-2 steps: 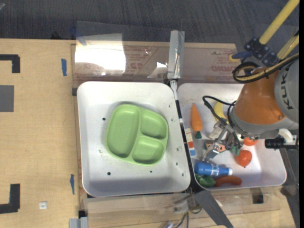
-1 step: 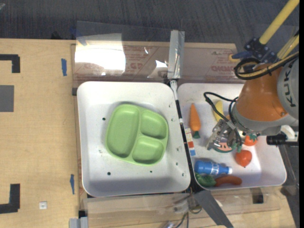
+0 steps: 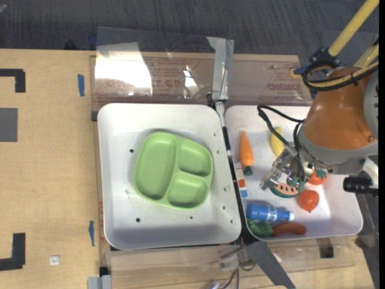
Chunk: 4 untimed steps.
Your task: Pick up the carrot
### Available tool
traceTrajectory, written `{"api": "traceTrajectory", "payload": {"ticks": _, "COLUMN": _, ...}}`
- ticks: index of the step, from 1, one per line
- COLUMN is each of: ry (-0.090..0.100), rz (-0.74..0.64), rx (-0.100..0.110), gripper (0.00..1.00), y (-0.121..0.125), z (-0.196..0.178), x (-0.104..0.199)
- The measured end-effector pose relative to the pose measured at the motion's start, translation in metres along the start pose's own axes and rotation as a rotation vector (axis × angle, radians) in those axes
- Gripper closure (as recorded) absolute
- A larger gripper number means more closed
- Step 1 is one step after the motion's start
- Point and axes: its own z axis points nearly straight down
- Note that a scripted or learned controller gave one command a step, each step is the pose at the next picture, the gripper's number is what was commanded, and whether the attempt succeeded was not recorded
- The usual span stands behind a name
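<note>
The carrot (image 3: 245,150), orange with a green top, lies in the right bin (image 3: 346,221) near its left wall, pointing toward the back. My gripper (image 3: 279,176) hangs low over the middle of that bin, to the right of the carrot and slightly nearer the front, just above a watermelon slice (image 3: 286,189). A small gap separates it from the carrot. The grey arm with its orange band (image 3: 337,116) hides the bin's back right part.
A green divided plate (image 3: 173,170) lies in the left bin (image 3: 114,161). The right bin also holds a yellow banana (image 3: 275,142), a red fruit (image 3: 308,200), a blue bottle (image 3: 268,212), a green item (image 3: 259,227) and a red sausage-like piece (image 3: 290,229).
</note>
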Motion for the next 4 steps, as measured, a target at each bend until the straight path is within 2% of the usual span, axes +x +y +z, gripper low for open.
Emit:
{"api": "traceTrajectory", "payload": {"ticks": 1, "ry": 0.004, "rz": 0.375, "rx": 0.007, "gripper": 1.0, "y": -0.037, "z": 0.04, "x": -0.061}}
{"api": "traceTrajectory", "payload": {"ticks": 2, "ry": 0.003, "rz": 0.446, "rx": 0.003, "gripper": 1.0, "y": 0.006, "z": -0.023, "x": -0.021}}
{"api": "traceTrajectory", "payload": {"ticks": 3, "ry": 0.007, "rz": 0.596, "rx": 0.006, "gripper": 1.0, "y": 0.118, "z": -0.024, "x": 0.032}}
{"api": "traceTrajectory", "payload": {"ticks": 4, "ry": 0.0, "rz": 0.527, "rx": 0.002, "gripper": 1.0, "y": 0.053, "z": -0.101, "x": -0.005}}
